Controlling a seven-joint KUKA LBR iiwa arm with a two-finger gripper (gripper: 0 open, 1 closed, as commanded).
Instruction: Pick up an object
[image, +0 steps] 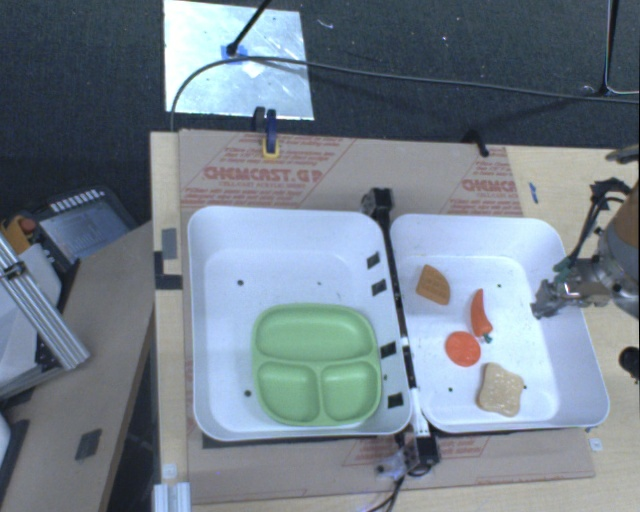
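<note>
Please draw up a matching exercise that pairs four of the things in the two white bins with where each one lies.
Things:
1. green divided plate
2. orange round slice
3. pale bread slice
4. tan cracker

Places:
A. near corner of the right bin, closest to its front wall
B. far part of the right bin, nearest the divider between the bins
C. left bin, towards its front
D. middle of the right bin, just below the red-orange pepper

Pairs: 1-C, 2-D, 3-A, 4-B
</note>
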